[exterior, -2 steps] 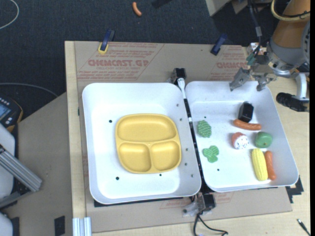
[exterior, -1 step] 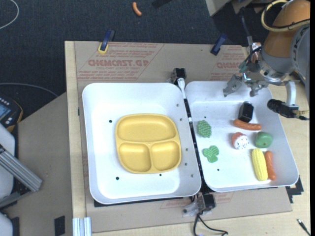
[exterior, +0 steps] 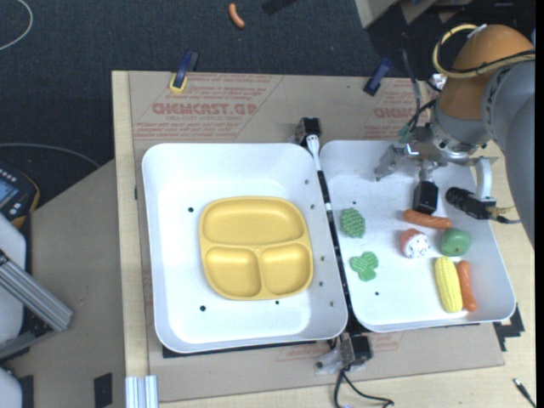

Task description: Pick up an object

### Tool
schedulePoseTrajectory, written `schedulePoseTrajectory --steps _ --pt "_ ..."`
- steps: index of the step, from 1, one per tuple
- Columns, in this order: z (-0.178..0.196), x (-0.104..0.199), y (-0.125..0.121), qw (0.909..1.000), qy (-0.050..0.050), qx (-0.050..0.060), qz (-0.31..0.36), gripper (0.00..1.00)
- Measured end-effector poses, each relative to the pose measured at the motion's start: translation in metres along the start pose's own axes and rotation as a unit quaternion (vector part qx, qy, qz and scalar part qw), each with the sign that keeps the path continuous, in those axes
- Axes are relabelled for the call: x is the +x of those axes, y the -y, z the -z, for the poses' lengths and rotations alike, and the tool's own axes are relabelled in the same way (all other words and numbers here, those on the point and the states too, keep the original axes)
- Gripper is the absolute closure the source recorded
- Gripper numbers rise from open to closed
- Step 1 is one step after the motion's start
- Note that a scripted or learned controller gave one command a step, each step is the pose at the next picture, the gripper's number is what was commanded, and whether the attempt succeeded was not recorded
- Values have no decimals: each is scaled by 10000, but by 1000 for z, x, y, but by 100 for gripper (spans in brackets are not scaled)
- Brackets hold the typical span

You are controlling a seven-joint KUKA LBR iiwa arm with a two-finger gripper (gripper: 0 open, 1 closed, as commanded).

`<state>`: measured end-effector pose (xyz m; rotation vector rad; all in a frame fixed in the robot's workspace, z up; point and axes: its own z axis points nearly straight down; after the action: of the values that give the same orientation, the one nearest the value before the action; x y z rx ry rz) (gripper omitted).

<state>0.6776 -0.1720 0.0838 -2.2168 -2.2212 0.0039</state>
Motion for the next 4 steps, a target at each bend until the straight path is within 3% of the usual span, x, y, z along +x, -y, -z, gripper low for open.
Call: schedulePoseTrajectory --steps 1,4 --pt "15 0 -2 10000 11 -33 4 100" --pt "144 2 1 10000 15 -55 -6 100"
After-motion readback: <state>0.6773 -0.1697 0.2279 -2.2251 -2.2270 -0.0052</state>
